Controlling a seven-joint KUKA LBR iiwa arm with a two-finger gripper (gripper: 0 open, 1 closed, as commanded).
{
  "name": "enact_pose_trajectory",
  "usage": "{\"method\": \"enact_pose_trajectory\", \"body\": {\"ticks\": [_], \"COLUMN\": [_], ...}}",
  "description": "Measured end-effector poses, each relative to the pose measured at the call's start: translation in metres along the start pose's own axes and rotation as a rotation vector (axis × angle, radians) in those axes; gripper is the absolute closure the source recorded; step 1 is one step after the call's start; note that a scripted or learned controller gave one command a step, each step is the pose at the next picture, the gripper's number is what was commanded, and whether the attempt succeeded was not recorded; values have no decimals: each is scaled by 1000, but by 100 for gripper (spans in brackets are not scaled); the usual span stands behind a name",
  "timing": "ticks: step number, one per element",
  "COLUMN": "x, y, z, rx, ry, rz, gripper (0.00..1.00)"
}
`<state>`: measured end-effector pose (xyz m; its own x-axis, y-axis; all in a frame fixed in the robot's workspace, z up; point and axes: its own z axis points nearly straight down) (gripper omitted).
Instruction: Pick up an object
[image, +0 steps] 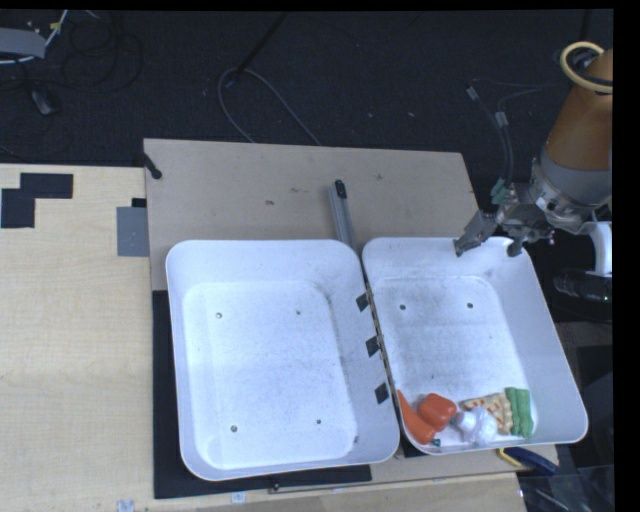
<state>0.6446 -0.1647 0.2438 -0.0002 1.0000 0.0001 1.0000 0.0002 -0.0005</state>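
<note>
- Arm (580, 130): grey body with an orange band, entering at the upper right of the frame.
- Claw (492, 236): dark, sits at the upper right, over the far rim of the right bin. One dark finger (470, 240) points down and left onto the rim; another (516, 248) shows just right of it. The two stand spread apart, with nothing seen between them.
- Right bin (470, 330): shallow, white, speckled floor, right of centre. Its contents lie bunched in the lower corner, well apart from the claw.
- Orange-red object (436, 408): rounded, in the lower part of the right bin, with a longer orange piece (412, 422) touching it on the left, along the bin wall.
- Pale white lump (472, 426): just right of the orange-red object; its form is too blurred to tell.
- Tan patterned piece (490, 406): flat, between the white lump and the green object.
- Green object (520, 410): oblong, at the right end of the cluster, near the bin's lower right wall.
- Left bin (262, 350): shallow, white, lower centre of the frame, side by side with the right bin.
- Desk (70, 330): pale wood surface at the left; a tan board (300, 190) lies under the bins.
- Black cables (250, 70): on the dark floor across the top of the frame.
</note>
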Motion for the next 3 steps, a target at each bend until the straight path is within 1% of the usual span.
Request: {"method": "enact_pose_trajectory", "body": {"ticks": [1, 2, 3], "x": [-21, 47, 44], "y": [-89, -63, -63], "z": [79, 156, 144], "rx": [7, 0, -4], "ry": [1, 1, 0], "rz": [4, -3, 2], "gripper": [0, 0, 100]}}
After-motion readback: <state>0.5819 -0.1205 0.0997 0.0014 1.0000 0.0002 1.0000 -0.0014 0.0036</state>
